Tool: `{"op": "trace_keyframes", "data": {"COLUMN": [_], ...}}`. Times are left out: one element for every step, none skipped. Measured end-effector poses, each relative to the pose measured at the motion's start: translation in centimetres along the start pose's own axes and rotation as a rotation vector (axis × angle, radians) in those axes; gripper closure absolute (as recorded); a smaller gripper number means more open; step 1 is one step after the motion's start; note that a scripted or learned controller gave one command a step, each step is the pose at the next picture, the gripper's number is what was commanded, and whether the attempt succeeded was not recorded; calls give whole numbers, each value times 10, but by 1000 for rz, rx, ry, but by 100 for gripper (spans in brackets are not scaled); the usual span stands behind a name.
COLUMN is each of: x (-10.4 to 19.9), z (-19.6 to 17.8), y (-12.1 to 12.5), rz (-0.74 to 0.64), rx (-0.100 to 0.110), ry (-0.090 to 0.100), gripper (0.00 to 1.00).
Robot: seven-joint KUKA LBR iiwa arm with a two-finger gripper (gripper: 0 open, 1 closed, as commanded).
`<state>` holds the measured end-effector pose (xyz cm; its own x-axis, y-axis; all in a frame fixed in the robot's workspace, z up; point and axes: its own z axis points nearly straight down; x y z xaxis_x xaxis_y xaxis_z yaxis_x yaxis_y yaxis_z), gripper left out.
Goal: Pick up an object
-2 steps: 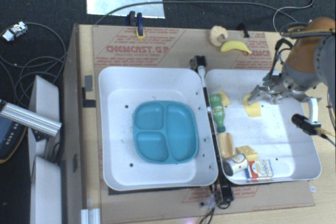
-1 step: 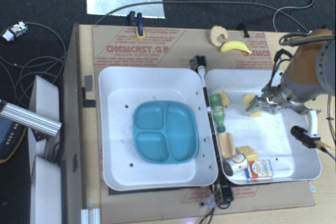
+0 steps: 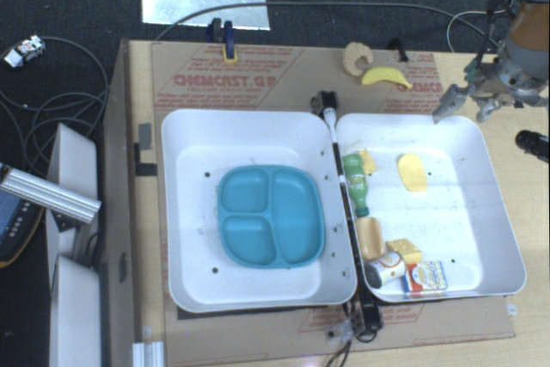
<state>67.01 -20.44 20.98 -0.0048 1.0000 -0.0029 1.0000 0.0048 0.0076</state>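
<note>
- Two white bins sit side by side on the surface [image 3: 258,69]; the left bin [image 3: 193,211] holds a blue divided plate [image 3: 271,215], and the right bin [image 3: 481,211] holds the loose items I would pick from.
- Tool [image 3: 471,101]: I see it above the far right corner of the right bin, near its rim, its two fingers spread apart with nothing between them.
- Yellow flat piece [image 3: 413,173]: it lies alone in the far half of the right bin, apart from the rest. I judge it light and probably firm plastic; a grip across its narrow width looks easiest.
- Green bottle [image 3: 356,183]: it lies against the left wall of the right bin. I judge it smooth and apt to roll; the wall would hinder a finger on that side.
- Near cluster: a tan piece [image 3: 369,237], a yellow block [image 3: 406,251] and a small carton [image 3: 427,277] crowd the near left corner, touching or nearly so; I expect a clean grip there to be hard.
- Banana [image 3: 386,77]: it rests outside the bins on the surface.
</note>
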Motion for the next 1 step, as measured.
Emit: {"op": "trace_keyframes", "data": {"x": [-1], "z": [124], "y": [-4], "rz": [1], "rx": [4], "ry": [2], "gripper": [0]}}
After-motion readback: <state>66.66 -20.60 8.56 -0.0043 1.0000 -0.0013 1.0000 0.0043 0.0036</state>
